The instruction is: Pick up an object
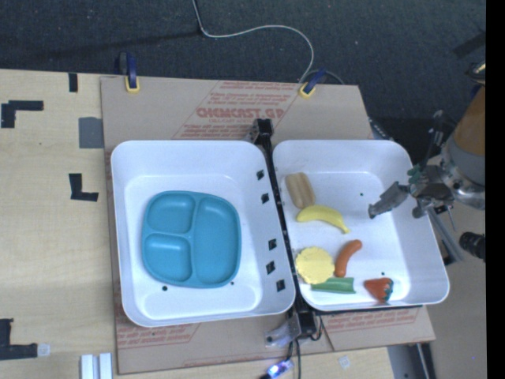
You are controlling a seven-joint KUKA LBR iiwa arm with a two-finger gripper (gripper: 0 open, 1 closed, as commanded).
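Observation:
The right bin (371, 152) holds several toy foods: a tan bread roll (300, 189), a yellow banana (322, 216), an orange sausage (347, 257), a round yellow piece (314, 265), a green piece (333, 286) and a small red piece (379, 289). My gripper (402, 204) hangs over the right side of this bin, above and to the right of the sausage. Its fingers stand open, one dark fingertip (381, 204) pointing left, with nothing between them. It touches none of the foods.
The left bin (126, 172) holds a blue divided plate (192, 238). A black divider with clips (272, 212) runs between the bins. Both bins rest on a cardboard sheet (229, 105) clamped at its back edge. A white cable (260, 30) loops behind.

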